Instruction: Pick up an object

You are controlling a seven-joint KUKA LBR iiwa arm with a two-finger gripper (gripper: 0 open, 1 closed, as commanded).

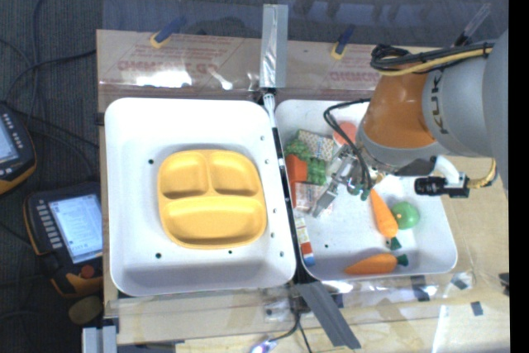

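My gripper (334, 184) hangs low over the left middle of the right bin (430, 256), below the orange wrist band. Its fingers look open, with nothing between them. Just under it lies a flat printed packet (307, 195). Left of that sit a small orange piece (296, 169) and a green piece (316, 172), with a patterned packet (312, 145) behind them. One toy carrot (383, 215) lies to the right of the gripper next to a green round toy (406, 216). Another carrot (372, 264) rests along the front wall.
The left bin (132, 128) holds a yellow divided plate (212, 196). A thin tube (304, 245) lies along the right bin's left wall. The arm's body covers the right bin's back right corner. Cables and screens lie on the floor at the left.
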